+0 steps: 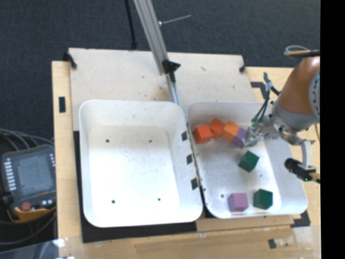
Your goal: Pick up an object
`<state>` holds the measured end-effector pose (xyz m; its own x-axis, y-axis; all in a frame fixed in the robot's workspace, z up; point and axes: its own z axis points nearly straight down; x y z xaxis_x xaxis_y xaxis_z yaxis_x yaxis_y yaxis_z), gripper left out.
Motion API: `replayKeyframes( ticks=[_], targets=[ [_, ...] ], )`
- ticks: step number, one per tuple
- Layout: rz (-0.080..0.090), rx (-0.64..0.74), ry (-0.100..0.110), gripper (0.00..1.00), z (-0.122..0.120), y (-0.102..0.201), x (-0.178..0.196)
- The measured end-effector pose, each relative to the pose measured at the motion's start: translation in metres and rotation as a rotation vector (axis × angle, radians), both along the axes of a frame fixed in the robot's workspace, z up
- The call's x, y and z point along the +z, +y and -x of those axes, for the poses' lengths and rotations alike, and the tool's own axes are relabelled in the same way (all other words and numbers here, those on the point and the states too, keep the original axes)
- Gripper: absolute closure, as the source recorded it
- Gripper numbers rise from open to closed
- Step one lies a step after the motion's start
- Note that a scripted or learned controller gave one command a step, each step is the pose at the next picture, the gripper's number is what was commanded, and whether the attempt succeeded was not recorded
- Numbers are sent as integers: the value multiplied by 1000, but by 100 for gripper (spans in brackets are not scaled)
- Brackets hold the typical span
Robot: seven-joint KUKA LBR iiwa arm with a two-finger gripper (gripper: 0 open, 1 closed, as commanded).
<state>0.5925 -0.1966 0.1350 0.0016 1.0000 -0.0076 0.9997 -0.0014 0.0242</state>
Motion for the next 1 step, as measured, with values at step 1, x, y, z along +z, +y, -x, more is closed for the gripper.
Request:
replayKeyframes(
  ticks=[1],
  targets=[
    [-5, 4, 18, 100, 0, 0, 44]
  ],
)
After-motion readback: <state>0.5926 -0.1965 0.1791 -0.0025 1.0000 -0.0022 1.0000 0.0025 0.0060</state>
